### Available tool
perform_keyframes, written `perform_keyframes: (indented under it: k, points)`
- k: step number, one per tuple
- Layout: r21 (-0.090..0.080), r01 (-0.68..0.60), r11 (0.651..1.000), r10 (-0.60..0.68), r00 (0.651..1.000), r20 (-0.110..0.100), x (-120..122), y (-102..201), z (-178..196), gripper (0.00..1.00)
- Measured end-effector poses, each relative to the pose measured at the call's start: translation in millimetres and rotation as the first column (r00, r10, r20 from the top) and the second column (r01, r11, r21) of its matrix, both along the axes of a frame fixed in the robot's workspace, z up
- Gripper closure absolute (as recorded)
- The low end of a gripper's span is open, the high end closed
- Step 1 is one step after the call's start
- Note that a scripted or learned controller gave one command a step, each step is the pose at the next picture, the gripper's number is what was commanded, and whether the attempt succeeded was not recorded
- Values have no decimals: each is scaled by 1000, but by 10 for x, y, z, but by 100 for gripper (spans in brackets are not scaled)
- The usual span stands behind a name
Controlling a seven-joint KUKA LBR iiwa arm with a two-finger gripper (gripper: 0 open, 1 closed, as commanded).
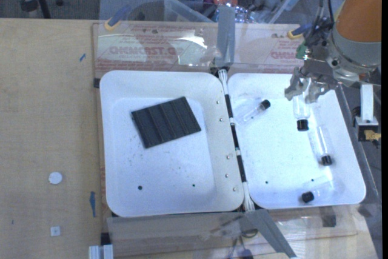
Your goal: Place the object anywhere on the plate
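Vials lie scattered across the right bin (345, 191), four clear tubes with black caps as far as I can make out: one near the divider (253, 110), one under my gripper (300, 113), one lower right (319, 144), and one along the bottom edge (316, 192). They lie flat at odd angles, which I read as loose stock tipped in for picking, not arranged. The dark ribbed plate (165, 121) lies slightly askew in the left bin (121, 191), well apart from every vial, so any carry must cross the divider.

From my seat, the gripper (306, 89) hangs over the upper part of the right bin, just above the vial's clear end. My guess is the program has lined it up for that tube. The fingers point downward with a small gap between them, and I see nothing caught there; the vial looks to be lying on the bin floor beneath, though glare on the clear glass makes the contact hard to judge. I'd call the pick not yet made.
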State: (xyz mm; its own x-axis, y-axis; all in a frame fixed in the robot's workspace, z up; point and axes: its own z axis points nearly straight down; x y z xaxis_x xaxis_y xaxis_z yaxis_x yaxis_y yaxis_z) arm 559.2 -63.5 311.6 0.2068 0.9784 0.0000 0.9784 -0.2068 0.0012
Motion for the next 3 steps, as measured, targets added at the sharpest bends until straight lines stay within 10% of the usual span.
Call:
perform_keyframes:
  k: [1,2,3]
  points:
    - [1,-142,990,142,990,-5,-588,625,-146,100]
    - [1,-164,987,164,987,-3,-803,1231,-1280,100]
    - [-1,298,955,-298,955,-2,-804,2117,-1362,100]
